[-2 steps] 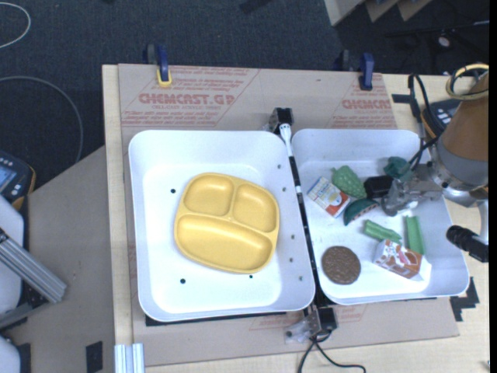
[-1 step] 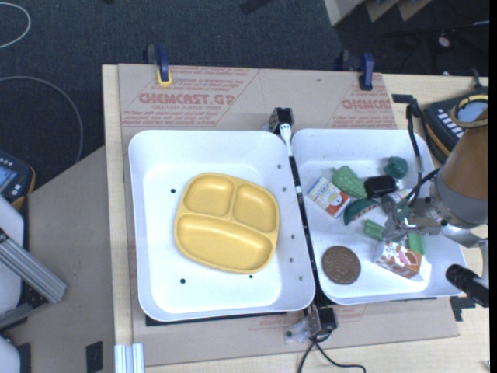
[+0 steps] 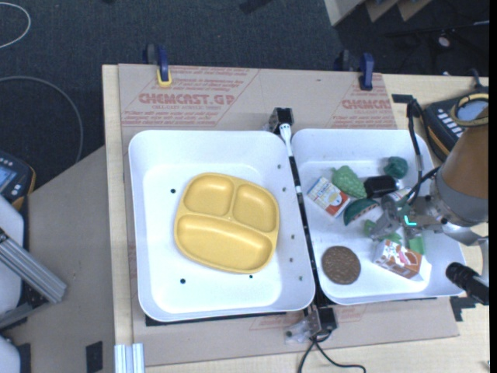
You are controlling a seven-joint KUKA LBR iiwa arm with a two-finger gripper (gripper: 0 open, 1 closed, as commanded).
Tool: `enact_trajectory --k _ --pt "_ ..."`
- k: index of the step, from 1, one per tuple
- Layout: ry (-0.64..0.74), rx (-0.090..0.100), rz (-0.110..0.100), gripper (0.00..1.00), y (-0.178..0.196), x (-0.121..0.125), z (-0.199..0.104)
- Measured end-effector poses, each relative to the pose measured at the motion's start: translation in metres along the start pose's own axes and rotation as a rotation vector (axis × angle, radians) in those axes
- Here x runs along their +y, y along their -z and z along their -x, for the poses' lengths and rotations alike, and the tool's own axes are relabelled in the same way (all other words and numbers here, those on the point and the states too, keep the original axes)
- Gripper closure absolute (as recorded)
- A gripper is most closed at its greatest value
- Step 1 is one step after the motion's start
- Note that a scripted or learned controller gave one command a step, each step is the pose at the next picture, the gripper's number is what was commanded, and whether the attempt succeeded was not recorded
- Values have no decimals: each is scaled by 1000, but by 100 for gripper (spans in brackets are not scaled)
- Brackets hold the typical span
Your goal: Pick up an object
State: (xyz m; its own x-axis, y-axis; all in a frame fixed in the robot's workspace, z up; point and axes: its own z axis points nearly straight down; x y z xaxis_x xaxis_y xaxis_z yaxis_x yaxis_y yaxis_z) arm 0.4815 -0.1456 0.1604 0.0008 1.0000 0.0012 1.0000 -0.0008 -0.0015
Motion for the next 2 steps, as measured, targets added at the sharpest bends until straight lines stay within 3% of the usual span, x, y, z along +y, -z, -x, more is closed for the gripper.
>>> enact_trajectory --k 1,2 --pt "-1 -1 0 0 -79 -3 21" --pt "2 1 -1 0 -76 -2 0"
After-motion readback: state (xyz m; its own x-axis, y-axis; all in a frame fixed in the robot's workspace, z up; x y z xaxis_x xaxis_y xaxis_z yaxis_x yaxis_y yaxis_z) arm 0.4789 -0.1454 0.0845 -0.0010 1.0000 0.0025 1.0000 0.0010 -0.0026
